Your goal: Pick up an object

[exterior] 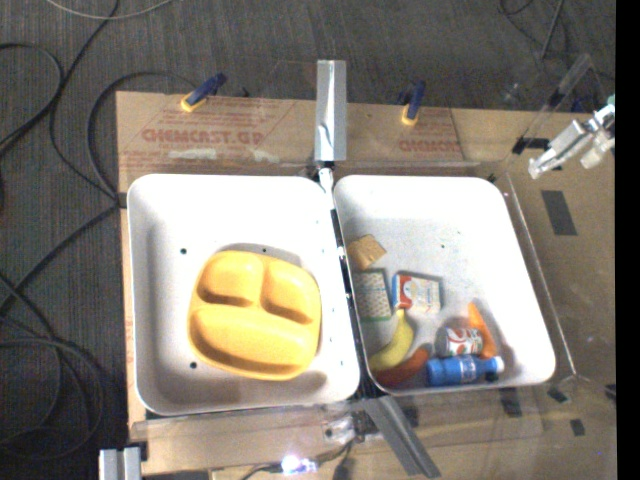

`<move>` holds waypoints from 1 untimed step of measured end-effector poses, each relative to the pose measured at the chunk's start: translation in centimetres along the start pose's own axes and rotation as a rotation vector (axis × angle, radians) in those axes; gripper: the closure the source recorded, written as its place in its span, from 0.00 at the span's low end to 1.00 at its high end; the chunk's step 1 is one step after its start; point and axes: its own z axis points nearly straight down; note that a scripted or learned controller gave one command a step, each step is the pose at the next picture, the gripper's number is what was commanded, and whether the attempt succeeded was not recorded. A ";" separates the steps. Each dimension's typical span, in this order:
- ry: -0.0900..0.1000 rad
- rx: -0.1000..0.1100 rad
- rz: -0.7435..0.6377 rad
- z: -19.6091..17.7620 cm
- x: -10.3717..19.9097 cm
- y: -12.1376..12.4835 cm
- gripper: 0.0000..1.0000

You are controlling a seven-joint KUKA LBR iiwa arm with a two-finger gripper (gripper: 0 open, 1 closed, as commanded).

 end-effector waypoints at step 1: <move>0.001 0.001 -0.015 0.0 5.4 2.5 0.00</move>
